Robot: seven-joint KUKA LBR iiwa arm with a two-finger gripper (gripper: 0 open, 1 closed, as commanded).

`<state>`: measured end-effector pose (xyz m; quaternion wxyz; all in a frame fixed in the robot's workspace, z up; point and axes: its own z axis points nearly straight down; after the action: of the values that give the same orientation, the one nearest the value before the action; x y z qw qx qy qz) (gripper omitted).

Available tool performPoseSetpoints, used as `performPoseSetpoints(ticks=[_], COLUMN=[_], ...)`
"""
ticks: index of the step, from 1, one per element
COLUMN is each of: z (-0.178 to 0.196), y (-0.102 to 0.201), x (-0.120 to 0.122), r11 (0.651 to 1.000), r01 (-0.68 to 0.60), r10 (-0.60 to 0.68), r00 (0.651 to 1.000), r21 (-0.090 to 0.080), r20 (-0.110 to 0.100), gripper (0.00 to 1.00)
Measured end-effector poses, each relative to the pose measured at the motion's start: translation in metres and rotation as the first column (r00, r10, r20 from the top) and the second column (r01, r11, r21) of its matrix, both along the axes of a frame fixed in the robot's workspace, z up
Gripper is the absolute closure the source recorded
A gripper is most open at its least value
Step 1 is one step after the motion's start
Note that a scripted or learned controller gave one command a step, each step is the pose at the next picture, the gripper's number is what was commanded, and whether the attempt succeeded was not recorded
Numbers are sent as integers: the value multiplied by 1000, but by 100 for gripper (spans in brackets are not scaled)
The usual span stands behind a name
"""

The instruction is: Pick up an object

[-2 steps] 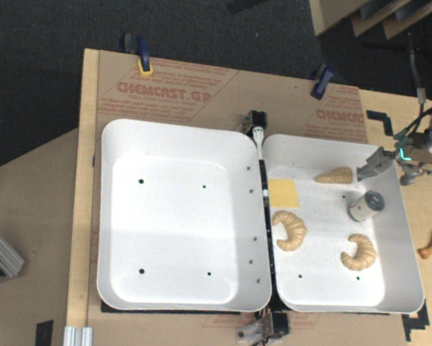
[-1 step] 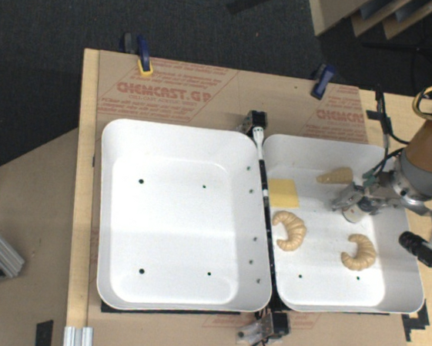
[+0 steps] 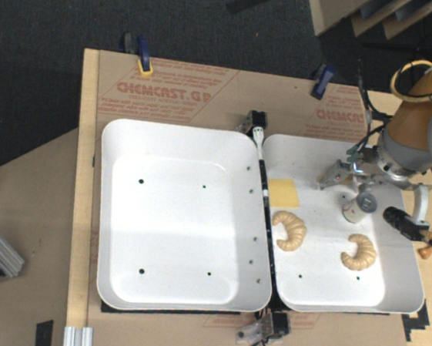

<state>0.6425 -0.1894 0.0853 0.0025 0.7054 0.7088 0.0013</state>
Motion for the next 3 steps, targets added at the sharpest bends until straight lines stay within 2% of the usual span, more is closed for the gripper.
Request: performPoseSetpoints(ticks=[1, 2, 3], z=[0, 0, -1], y=[-13, -15, -30], x=[-18, -72, -19], r11=[1000, 1000, 1000], r01=[6, 7, 1], r10=[-6, -7, -1], r00=[1000, 1000, 1000], r21=[2, 3, 11], r20=[-8, -11, -7], gripper=[0, 0, 0])
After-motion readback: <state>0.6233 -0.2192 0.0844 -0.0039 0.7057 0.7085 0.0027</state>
